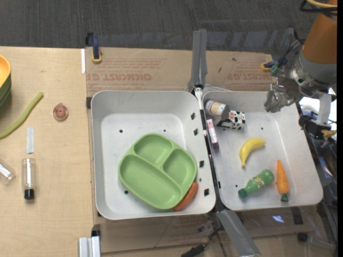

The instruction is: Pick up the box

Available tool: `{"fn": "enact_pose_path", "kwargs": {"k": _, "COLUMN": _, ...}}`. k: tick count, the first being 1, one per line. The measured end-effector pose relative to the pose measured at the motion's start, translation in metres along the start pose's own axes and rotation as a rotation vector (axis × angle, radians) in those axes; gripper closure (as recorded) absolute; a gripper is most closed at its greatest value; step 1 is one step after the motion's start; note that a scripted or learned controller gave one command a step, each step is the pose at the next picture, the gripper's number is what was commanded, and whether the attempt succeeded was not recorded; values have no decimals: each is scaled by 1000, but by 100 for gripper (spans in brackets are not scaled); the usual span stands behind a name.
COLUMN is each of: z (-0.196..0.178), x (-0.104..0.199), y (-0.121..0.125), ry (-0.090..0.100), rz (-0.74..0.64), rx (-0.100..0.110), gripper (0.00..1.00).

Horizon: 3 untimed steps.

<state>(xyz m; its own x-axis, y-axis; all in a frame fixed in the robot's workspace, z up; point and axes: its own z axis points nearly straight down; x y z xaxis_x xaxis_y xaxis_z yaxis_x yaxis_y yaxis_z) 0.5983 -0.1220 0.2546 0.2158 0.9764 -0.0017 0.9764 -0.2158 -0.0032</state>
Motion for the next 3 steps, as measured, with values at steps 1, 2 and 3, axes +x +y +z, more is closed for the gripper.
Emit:
{"fn": "enact_pose_path", "kwargs": {"k": 1, "z": -125, "x": 11, "y": 19, "ry": -1, "rz": -22, "rx": -1, "gripper": 100}}
{"fn": "enact_pose_path", "kwargs": {"k": 2, "z": -17, "x": 7, "y": -30, "ry": 0, "rz": 65, "rx": 1, "gripper": 100}}
{"fn": "enact_pose_path", "kwargs": {"k": 3, "z": -136, "x": 9, "y": -13, "ry": -1, "rz": 158, "rx": -1, "gripper": 100}}
